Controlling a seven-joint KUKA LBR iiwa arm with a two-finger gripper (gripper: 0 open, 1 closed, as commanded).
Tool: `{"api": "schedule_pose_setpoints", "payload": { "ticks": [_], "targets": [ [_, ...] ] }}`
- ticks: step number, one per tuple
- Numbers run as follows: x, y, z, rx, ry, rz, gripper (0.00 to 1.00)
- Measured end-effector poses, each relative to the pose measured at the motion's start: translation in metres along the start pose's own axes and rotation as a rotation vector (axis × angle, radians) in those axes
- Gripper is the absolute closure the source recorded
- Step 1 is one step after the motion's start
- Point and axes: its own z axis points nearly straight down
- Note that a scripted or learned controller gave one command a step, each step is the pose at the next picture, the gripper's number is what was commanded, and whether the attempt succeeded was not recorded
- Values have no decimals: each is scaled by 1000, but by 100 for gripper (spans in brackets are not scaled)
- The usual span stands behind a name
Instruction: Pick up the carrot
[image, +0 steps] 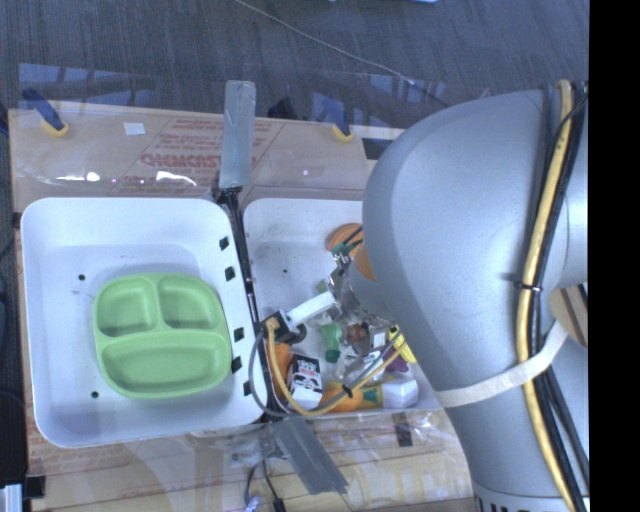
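A grey arm (480, 280) covers the right bin (285, 235) from three o'clock. The left bin (50, 300), at nine o'clock, holds a green plate (160, 335). An orange shape, possibly the carrot (345, 403), lies at six o'clock amid clutter, apparently not yet picked up; the gripper (345, 295) is mostly hidden.

At frame left a green 3-compartment plate (160, 335) lies in the left bin (40, 240), while the grey arm (470, 280) covers the cluttered right bin (290, 225).

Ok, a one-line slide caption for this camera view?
Grey arm over cluttered right white bin; green divided plate in left white bin.
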Motion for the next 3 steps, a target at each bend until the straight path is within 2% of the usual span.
{"api": "schedule_pose_setpoints", "payload": {
  "ticks": [1, 2, 3],
  "targets": [
    [103, 39, -21, -1, 2, -40, 0],
    [22, -35, -104, -1, 7, -138, 0],
    [-23, -74, -99, 0, -3, -32, 0]
  ]
}}
